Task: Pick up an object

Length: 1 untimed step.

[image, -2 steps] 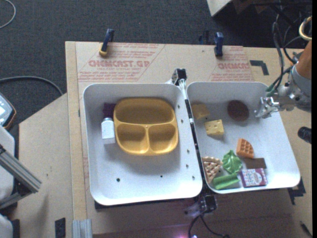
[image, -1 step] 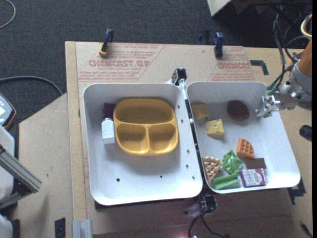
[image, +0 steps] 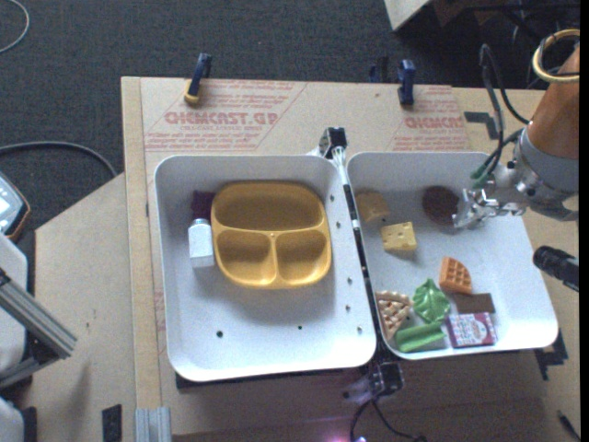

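My gripper (image: pixel 471 210) hangs low over the far right part of the right bin (image: pixel 515 274), coming in from the right edge. Just to its left lies a dark brown round patty (image: pixel 438 203), close to or touching the gripper tip; I see nothing held. Other pickable items in this bin are a tan bread piece (image: pixel 372 206), a yellow cheese wedge (image: pixel 398 237), an orange waffle (image: pixel 455 273), a pizza slice (image: pixel 393 311), a green leaf (image: pixel 430 300), a green pea pod (image: pixel 419 340), a pink box (image: pixel 471 330) and a brown bar (image: pixel 479 302).
The left bin (image: pixel 184 339) holds a yellow divided plate (image: pixel 271 233), a small white bottle (image: pixel 201 241) and a dark purple item (image: pixel 202 201) beside it. A ridge (image: pixel 354 247) separates the two bins. Blue clamps (image: pixel 198 76) sit at the board's far edge.
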Available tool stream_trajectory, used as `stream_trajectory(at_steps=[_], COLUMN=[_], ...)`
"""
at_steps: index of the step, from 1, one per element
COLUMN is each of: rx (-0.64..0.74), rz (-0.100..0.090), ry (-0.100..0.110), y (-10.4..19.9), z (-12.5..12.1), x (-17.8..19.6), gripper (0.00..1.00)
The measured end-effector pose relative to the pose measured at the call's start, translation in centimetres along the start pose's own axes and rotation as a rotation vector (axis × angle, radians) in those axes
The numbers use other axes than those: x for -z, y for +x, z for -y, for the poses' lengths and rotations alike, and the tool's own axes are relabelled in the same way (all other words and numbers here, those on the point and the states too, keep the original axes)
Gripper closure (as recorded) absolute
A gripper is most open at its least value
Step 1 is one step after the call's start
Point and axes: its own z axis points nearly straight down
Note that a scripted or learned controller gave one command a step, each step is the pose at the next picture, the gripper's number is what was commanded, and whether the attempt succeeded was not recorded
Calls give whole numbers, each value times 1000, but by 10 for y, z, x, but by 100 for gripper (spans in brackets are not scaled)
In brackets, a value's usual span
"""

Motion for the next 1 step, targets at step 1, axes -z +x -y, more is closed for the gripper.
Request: stream_trajectory(at_steps=[1], rx=[-1], rz=[1], ry=[2], y=[41], z=[18], x=[-2], gripper=[100])
